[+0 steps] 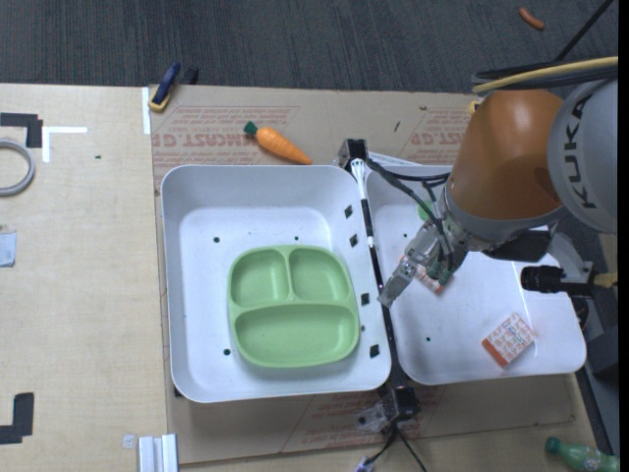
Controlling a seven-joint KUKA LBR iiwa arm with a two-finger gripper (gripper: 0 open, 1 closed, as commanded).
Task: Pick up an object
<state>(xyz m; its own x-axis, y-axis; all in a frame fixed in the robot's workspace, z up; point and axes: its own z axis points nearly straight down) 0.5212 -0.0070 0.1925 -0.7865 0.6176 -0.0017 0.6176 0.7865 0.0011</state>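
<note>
My gripper [415,271] hangs low over the left part of the right bin [462,357], close to the wall it shares with the left bin. A small pink and green thing [437,271] shows right at the gripper's tip; I cannot tell whether it is gripped or lies under it. A small orange and white packet [508,339] lies flat in the right bin's near right corner, well apart from the gripper. The arm's orange band [506,155] covers the back of the right bin.
A green divided plate [293,306] lies in the left bin [197,214]. A toy carrot [278,144] rests on the cardboard behind the bins. A blue clip [165,85] sits at the cardboard's far corner, and a green bottle [580,452] at the bottom right.
</note>
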